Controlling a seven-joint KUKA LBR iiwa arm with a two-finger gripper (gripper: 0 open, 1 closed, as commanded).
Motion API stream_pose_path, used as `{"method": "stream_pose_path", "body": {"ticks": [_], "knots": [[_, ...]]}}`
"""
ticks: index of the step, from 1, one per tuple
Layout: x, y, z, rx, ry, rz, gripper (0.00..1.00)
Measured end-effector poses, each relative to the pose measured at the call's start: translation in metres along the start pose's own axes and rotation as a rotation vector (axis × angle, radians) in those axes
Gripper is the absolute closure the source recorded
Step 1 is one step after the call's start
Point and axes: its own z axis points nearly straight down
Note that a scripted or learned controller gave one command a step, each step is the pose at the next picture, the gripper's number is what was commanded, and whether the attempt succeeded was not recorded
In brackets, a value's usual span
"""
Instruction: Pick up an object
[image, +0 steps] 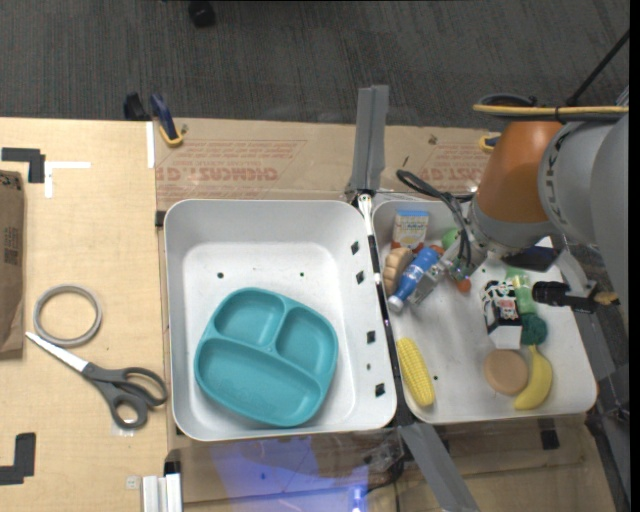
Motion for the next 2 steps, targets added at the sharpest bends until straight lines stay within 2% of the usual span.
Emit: {"method": "stream_pose_path", "body": {"ticks": [1, 2], "knots": [[-0.049, -0.062, -0.001, -0.001, -0.001, -0.153, 0.00], [-0.037, 0.012, -0.001, -0.002, -0.001, -0.109, 0.00]]}}
